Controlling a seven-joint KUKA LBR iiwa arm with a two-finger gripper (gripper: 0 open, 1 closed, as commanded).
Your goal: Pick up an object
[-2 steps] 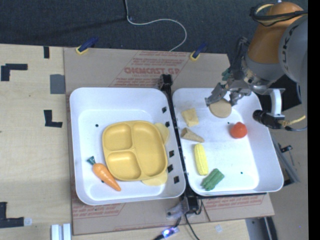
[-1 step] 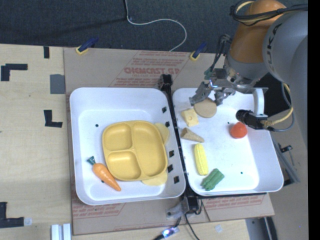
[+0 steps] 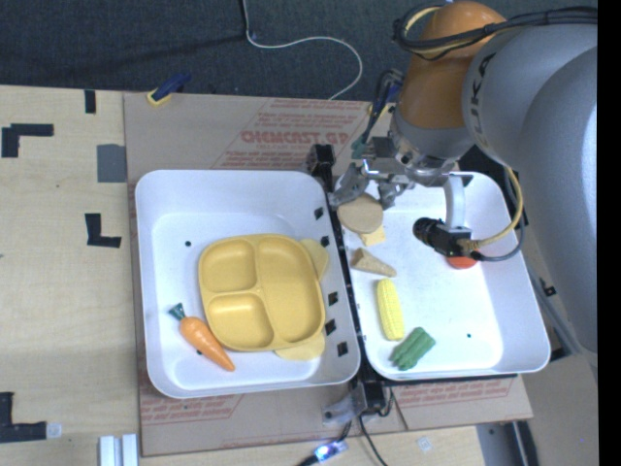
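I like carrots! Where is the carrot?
The carrot lies in the left bin, near its front-left corner, touching the yellow tray's lower-left edge.

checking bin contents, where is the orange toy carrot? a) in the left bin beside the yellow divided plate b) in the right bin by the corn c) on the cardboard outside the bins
a, the orange toy carrot lies in the left white bin at the lower-left edge of the yellow divided plastic plate.

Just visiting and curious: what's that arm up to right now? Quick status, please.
Gripper low over right bin's far-left corner, at a tan round piece. Grasp unconfirmed. Corn and green vegetable lie nearer, apart. Nothing blocking.
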